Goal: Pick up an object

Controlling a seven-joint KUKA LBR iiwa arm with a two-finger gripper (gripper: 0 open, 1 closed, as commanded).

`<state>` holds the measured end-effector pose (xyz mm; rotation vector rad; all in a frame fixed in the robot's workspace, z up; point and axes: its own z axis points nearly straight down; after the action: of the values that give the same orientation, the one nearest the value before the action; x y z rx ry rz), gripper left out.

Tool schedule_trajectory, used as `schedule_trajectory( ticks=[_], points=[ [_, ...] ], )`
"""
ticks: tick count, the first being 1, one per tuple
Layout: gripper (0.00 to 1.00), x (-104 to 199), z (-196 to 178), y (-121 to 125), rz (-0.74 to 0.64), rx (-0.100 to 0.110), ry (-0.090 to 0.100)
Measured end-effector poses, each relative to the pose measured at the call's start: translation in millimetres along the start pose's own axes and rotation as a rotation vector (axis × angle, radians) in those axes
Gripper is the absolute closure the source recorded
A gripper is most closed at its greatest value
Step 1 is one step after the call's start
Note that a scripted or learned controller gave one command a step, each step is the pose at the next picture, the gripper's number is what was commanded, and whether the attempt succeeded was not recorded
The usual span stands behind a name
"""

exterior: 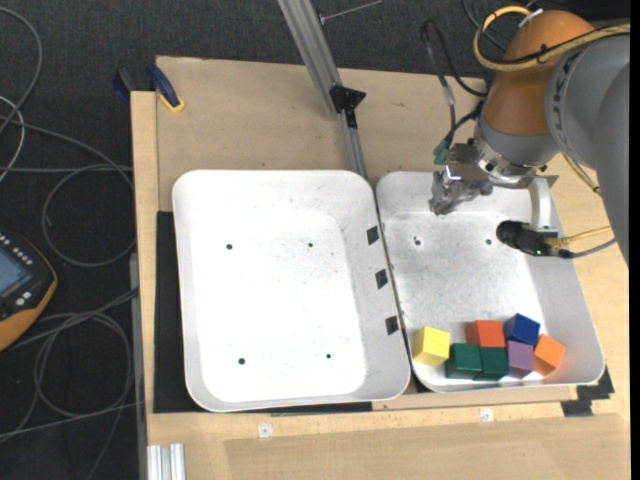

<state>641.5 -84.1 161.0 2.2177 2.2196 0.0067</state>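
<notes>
Looking down at a slant on a wooden tabletop (250,98) bearing 2 shallow white bins side by side. Left bin (200,208) speckled with dark flecks and 4 small dark holes. Right bin (570,288) holding a cluster of small blocks packed against its near rim, toward 6 o'clock: yellow block (433,344) at the cluster's 9 o'clock end, dark green block (464,359) just beside it, brighter green block (493,361) touching that, red-orange block (489,333) behind the greens, blue block (522,327) next along, purple block (520,355) in front of the blue, orange block (549,352) at the 3 o'clock end. Grey arm (590,78) with orange band (530,68) reaching in from 3 o'clock, wrist over the right bin's far edge near 12 o'clock. Hand (445,200) pointing down over the bin's far left corner, well apart from the blocks; fingers dark and small, spread or pressed together cannot tell. Slanted metal pole (315,48) rising from between the bins toward 12 o'clock.
</notes>
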Motion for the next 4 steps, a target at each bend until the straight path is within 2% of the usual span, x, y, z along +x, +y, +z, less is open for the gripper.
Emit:
schedule_trajectory(
  ticks=[1, 2, 3, 4],
  points=[
    [1.0, 3.1, -44.9, 5.3, -0.001, -0.001, 0.0],
    [1.0, 3.7, -63.2, 6.6, -0.001, 0.001, 0.0],
    [1.0, 52.1, -58.0, 14.3, -0.005, 0.004, 0.001],
    [1.0, 107.4, -72.6, 14.3, -0.006, 0.002, 0.002]
  ],
)
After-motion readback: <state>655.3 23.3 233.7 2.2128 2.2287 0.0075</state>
